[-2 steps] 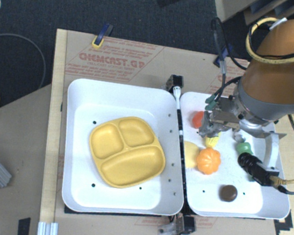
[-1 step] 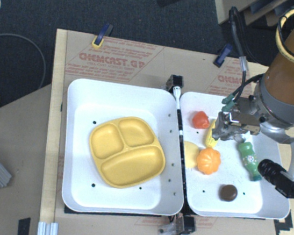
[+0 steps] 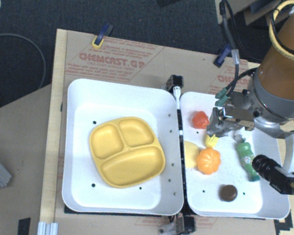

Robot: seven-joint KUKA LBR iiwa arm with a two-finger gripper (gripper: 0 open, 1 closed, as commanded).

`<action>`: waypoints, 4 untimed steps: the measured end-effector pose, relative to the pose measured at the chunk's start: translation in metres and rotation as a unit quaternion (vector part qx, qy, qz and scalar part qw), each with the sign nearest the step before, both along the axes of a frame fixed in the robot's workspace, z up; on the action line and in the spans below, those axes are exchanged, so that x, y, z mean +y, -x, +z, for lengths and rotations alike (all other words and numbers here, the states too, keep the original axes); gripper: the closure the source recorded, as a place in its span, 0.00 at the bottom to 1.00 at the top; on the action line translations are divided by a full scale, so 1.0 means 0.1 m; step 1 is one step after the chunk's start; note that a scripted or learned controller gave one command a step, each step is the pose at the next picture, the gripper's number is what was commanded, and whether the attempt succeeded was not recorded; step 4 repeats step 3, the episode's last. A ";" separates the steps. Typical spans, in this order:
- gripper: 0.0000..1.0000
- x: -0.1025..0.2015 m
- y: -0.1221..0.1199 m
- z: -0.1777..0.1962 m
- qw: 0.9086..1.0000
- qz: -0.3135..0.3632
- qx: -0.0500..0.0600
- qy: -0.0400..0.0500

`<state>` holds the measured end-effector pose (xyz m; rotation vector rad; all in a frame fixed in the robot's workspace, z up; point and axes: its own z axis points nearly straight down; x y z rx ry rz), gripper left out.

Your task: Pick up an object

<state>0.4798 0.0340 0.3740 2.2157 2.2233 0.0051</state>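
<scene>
Overhead, the arm [image 3: 293,59] reaches in over the right bin's [image 3: 253,208] far right corner, and its gripper [image 3: 215,133] hangs low at the middle of that bin, between the far and near rims. I cannot tell how the jaws stand. A small yellow piece [image 3: 211,142] sits right at the gripper's tip, but whether it is gripped is not clear.

Open room in the right bin lies mostly along the near rim and toward the near right corner. A black fixture [image 3: 272,172] juts in over the right rim.

That bin holds five loose things: one red piece [image 3: 200,119] near the far left corner, one pale yellow piece [image 3: 189,154] against the left rim, one orange pumpkin [image 3: 208,161] just beside it and just below the gripper, one green bottle [image 3: 245,156] toward the right rim, and one brown disc [image 3: 228,192] near the near rim.

One yellow divided tray [image 3: 126,150] with three compartments lies in the middle of the left bin [image 3: 82,97], with bare floor all round it.
</scene>
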 end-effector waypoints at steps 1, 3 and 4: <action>1.00 0.14 0.00 -0.46 1.000 -0.001 0.005 0.000; 1.00 0.03 0.00 0.24 1.000 -0.002 -0.002 0.000; 1.00 0.03 0.00 0.24 1.000 -0.002 -0.002 0.000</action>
